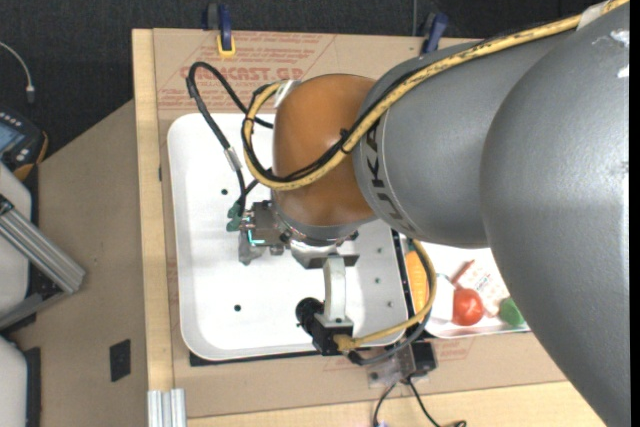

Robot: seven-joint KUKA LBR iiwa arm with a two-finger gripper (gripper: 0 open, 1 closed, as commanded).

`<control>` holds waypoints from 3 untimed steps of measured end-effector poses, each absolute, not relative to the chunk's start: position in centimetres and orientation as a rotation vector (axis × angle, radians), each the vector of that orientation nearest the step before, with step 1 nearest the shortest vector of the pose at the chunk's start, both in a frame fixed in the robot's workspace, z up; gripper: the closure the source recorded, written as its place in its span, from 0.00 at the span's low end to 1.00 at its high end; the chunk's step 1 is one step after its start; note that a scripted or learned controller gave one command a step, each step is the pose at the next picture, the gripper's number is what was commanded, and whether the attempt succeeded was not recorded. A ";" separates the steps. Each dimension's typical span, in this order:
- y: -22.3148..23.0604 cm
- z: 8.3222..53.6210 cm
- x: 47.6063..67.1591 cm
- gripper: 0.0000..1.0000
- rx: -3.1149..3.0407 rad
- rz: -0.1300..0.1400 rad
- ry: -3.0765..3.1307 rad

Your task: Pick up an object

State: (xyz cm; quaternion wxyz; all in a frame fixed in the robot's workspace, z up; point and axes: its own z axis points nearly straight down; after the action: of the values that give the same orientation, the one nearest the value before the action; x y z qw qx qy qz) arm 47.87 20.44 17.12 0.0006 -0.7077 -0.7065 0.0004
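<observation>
Camera view: the arm [480, 145] reaches in from the right and hangs over the left bin [200, 215], its orange band [315, 150] hiding the middle of that bin. The gripper [258, 235] sits below the band at its left edge, low over the bin floor; whether it is released or clenched cannot be told, and nothing can be seen in it. The candidate objects lie in the right bin, right of the band and mostly under the arm: a red piece [467, 305], a green piece [512, 313] just right of it, an orange piece [417, 285] to its left. Judgement: these look like small toy items, light, stiff, smooth-skinned and likely slippery. The red piece is best taken across its widest middle, squarely.
</observation>
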 end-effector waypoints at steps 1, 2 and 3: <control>22.5 8.2 49.6 0.00 -2.222 0.000 -2.219; 22.5 22.3 55.9 0.00 -2.228 -0.026 -2.227; 22.5 22.4 55.4 1.00 -2.224 -0.003 -2.219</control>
State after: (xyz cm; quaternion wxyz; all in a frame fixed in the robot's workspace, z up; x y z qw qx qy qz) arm 55.43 22.47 22.36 -0.0001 -0.7080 -0.7062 -0.0010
